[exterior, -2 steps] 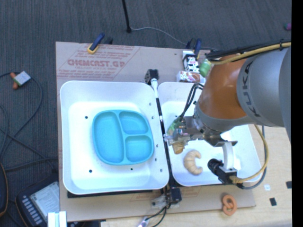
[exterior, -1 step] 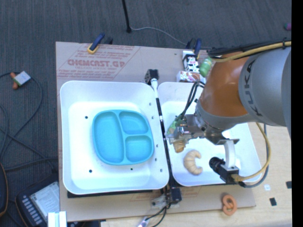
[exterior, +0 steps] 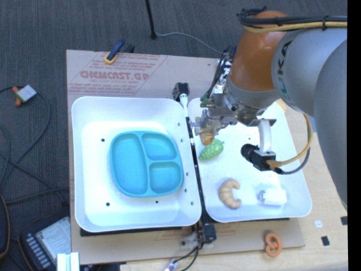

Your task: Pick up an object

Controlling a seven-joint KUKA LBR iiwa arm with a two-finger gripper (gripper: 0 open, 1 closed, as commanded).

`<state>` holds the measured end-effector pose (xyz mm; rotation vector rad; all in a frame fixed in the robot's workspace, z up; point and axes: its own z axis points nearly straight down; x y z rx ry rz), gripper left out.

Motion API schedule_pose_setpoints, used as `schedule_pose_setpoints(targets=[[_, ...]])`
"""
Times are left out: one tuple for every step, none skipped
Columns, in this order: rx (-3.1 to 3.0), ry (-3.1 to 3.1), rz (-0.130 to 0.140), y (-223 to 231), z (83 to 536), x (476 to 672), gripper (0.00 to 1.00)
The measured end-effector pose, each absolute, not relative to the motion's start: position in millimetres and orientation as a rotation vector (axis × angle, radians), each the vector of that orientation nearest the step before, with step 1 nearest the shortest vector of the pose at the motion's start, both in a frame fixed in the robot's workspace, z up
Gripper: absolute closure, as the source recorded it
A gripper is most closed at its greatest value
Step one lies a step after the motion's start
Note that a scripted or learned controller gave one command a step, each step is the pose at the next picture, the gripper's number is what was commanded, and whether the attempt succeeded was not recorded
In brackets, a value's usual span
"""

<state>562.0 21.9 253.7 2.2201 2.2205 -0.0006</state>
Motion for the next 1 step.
schedule_pose_setpoints(targets=[[2.220, 2.222, -0.005, 21.5, 262.8, 561.9, 1.00]])
